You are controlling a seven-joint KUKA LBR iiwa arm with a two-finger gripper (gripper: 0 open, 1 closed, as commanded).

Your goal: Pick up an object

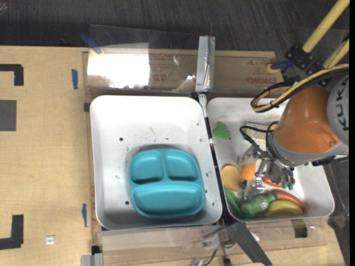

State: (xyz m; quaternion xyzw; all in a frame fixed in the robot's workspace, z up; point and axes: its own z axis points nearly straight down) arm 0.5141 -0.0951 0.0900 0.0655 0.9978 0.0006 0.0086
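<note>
Camera view, big to small: counter [44, 148] carrying two white bins. Left bin [111, 115] holding a teal divided tray [165, 183] toward its 6 o'clock. Right bin [324, 204] crowded by the grey-and-orange arm [305, 121], wrist low over a heap of toy food at that bin's 6 o'clock. Cannot tell whether jaws are spread or pressed together; lost among cables and clutter.

Probable targets: long yellow piece [284, 207] and green piece [252, 206] touching at 6 o'clock, round yellow piece [229, 175] at 9, orange piece [249, 170] just beside it. Small green leaf [222, 131] at 11, well apart.

Best to commit to one piece, straddle its narrow side, come down straight, avoid wedging neighbours against the wall, and lift slowly.
</note>
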